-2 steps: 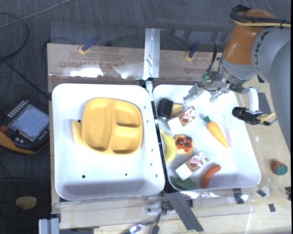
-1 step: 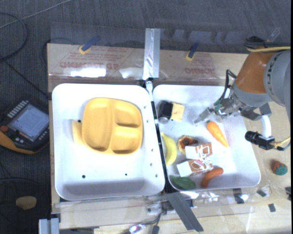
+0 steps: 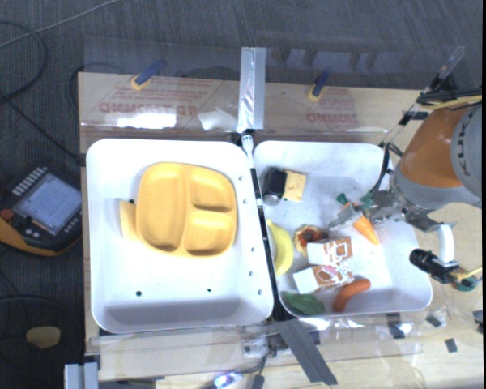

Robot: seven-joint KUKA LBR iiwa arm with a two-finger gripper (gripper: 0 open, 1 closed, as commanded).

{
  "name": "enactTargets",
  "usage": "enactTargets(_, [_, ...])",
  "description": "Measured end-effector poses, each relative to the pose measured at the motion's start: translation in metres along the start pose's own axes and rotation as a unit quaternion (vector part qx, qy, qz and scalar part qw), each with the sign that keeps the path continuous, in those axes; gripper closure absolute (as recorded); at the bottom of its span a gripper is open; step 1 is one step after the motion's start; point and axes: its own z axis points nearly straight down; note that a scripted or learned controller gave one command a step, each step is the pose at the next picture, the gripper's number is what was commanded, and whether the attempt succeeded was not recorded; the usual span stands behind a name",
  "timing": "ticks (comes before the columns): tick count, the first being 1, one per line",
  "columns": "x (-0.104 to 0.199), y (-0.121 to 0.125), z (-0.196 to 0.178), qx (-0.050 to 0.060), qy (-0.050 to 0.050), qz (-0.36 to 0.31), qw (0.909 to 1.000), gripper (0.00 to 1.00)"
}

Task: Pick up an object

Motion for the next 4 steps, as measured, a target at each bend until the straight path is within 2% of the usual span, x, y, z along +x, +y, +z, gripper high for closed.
enactTargets(1, [0.016, 0.008, 0.001, 0.001, -0.003, -0.170, 0.9855, 0.00])
enactTargets(2, [0.018, 0.011, -0.010, -0.002, -0.001, -0.170, 0.9855, 1.00])
enactTargets(3, [-0.012, -0.018, -0.073, 0.007, 0.002, -0.108, 0.9942, 1.00])
enactTargets(4, [0.068, 0.008, -0.117, 0.007, 0.002, -0.064, 0.9979, 1.00])
